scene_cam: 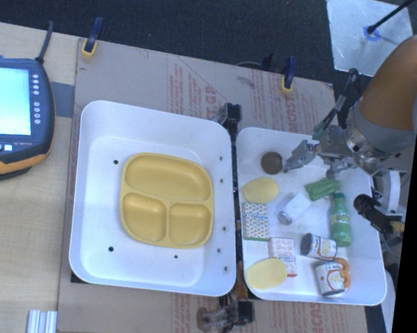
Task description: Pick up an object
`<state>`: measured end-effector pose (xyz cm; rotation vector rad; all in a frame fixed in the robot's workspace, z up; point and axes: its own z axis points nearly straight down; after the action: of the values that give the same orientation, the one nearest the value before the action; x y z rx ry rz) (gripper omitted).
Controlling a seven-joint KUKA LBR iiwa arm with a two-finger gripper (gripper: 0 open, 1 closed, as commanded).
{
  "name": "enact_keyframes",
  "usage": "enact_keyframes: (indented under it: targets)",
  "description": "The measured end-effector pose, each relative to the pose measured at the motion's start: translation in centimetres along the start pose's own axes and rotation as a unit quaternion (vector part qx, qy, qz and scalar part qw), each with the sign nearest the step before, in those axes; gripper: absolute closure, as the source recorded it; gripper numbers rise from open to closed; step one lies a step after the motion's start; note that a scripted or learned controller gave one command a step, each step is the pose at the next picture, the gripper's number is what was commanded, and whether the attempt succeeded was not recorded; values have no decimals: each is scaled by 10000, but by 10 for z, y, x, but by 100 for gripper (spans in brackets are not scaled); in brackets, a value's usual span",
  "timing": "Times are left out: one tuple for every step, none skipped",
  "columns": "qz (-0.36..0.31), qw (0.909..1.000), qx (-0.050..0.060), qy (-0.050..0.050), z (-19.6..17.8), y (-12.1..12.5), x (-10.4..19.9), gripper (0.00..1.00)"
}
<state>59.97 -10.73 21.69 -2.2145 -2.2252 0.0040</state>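
Gripper: the two-finger gripper point(317, 159) hangs over the right white bin point(374, 294), upper part; finger state cannot be told.
Target objects: small green plastic bottle point(340, 218), green cylinder point(320, 189), round brown disc point(271, 162), all in that bin.
Left white bin point(92, 185): contains yellow three-compartment plastic tray point(167, 199).

Site: robotics lab | Evidence: teach pendant point(5, 116) lay at left; cardboard sheet point(166, 80) was clamped to bench by blue clamps point(92, 38); cabling ran at far side.

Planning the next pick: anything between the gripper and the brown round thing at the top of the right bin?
Nothing visible. The gripper hangs just right of the brown round thing, with bare bin floor between them.
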Motion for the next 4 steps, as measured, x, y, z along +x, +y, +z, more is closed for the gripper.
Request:
enact_keyframes:
  targets:
    - [-6,10000,10,-9,90,56,10,0]
    - [-20,10000,-1,-13,78,57,9,100]
    - [-20,10000,0,-13,78,57,9,0]
    - [-1,10000,9,-7,125,57,6,0]
